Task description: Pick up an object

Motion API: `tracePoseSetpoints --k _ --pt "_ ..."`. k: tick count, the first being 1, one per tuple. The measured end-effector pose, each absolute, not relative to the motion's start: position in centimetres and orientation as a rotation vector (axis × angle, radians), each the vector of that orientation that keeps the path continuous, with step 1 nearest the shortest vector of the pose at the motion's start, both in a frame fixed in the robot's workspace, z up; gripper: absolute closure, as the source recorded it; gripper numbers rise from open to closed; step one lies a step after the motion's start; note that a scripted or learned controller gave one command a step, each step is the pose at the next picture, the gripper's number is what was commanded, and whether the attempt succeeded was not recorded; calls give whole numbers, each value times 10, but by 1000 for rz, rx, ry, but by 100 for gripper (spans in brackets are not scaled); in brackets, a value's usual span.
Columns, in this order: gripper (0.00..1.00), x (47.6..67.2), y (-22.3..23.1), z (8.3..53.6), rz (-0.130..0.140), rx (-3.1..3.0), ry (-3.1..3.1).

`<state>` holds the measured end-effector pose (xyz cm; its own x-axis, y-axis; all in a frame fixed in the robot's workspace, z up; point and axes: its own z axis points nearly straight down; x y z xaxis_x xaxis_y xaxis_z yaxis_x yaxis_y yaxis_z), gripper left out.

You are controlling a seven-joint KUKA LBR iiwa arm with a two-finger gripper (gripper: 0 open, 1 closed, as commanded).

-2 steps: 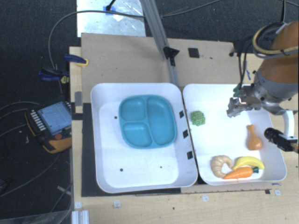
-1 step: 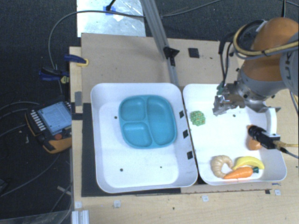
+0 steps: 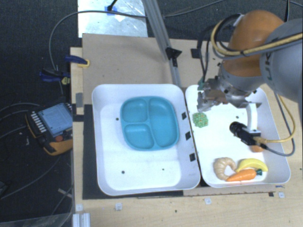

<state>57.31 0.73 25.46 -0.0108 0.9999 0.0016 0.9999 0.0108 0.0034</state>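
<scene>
So, looking down from the one overhead camera: my gripper (image 3: pixel 204 104) hangs over the far left part of the right bin (image 3: pixel 275 148), and the green broccoli-looking piece (image 3: pixel 200 120) sits on the bin floor just below it in the picture, close to the wall between the two bins. From this angle the wrist hides the business end, so I honestly can't tell whether I'm open or closed, and nothing visibly sits in my grasp.

That green piece is my likely target. My guess is it's a light plastic toy — bumpy on top, fairly stiff, not fragile, but small and rounded, so it could roll or pop sideways if I pinch off-centre. I'd come straight down and close across its middle.

Other options lie at the near end of the same bin: a yellow banana (image 3: pixel 252 164), an orange carrot (image 3: pixel 242 175) and a pale croissant-shaped thing (image 3: pixel 222 166) — all touching, so harder to single out. The left bin (image 3: pixel 109 164) holds a blue divided plate (image 3: pixel 149 122).
</scene>
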Motion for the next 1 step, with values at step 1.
tracePoseSetpoints --k 1 --pt "100 588 58 255 5 2211 2230"
